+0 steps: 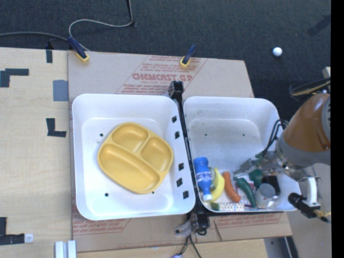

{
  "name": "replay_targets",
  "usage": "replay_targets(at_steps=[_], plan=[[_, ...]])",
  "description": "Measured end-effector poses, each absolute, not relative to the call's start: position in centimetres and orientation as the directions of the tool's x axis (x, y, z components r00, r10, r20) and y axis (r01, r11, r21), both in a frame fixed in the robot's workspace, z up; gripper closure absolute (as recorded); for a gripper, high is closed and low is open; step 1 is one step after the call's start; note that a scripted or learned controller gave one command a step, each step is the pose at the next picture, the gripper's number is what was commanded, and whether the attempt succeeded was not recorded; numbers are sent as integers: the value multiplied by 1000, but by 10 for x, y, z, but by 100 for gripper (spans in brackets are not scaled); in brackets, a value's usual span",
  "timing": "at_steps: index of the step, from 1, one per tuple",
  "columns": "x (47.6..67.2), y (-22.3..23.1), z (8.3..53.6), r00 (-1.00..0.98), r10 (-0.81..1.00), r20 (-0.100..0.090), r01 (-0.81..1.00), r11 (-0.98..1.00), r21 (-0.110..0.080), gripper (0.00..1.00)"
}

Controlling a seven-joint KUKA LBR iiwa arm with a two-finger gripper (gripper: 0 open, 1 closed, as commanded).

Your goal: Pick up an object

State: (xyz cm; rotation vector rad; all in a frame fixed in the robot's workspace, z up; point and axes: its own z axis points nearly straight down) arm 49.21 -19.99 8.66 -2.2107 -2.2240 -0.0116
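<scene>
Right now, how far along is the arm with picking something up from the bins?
Done: the arm has reached into the right bin, its gripper low over the heap at the near edge. In hand: nothing I can confirm; the blue bottle, banana and orange carrot-like piece all lie in the bin. Left: grasp one and lift it. The yellow divided plate sits in the left bin.

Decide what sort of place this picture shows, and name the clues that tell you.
Probably a robotics lab test bench: a robot arm reaches over two white bins clamped to cardboard, one holding a yellow divided plate, the other toy food.
</scene>
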Motion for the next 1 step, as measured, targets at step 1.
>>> replay_targets(at_steps=[1], plan=[[492,-203,96,-3,1000,1,1000,3,5,100]])
